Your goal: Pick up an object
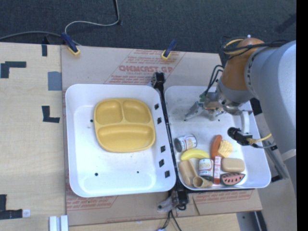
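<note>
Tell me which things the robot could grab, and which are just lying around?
For the job:
gripper
banana
can
hot dog
watermelon slice
bread

Just lying about:
yellow plate in the left bin
clamps
cable

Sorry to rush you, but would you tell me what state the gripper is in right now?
Gripper: jaws open, holding nothing, over a bare part of the right bin.
</note>
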Controlling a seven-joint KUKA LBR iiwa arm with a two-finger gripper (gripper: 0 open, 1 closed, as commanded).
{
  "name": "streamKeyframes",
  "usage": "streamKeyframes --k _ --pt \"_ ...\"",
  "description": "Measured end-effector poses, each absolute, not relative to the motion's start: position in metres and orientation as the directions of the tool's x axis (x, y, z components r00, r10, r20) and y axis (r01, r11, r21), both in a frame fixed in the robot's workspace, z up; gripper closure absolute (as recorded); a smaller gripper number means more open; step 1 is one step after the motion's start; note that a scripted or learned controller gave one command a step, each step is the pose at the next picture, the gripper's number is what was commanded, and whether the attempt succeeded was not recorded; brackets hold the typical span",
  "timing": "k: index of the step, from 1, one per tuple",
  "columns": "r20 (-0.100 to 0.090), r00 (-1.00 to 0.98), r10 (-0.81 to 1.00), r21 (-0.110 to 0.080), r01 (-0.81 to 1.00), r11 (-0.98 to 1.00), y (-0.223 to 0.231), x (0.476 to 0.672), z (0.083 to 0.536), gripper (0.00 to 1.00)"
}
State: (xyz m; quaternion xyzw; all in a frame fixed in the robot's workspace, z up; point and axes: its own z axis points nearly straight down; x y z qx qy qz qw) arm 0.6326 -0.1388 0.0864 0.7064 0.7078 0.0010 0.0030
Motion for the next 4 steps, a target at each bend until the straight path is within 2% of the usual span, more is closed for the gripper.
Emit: streamKeyframes --k 1,2,3,4 --pt "-0.001 0.001 1.000 -0.001 1.000 -0.001 -0.157 0.555 0.089 0.00" --pt "-0.002 0.001 1.000 0.004 1.000 -0.001 -0.141 0.485 0.086 0.00" --pt "-0.003 0.002 1.000 0.007 1.000 -0.002 -0.142 0.486 0.096 1.00" --pt "0.000 -0.002 1.000 0.001 1.000 0.002 -0.082 0.500 0.233 1.00"
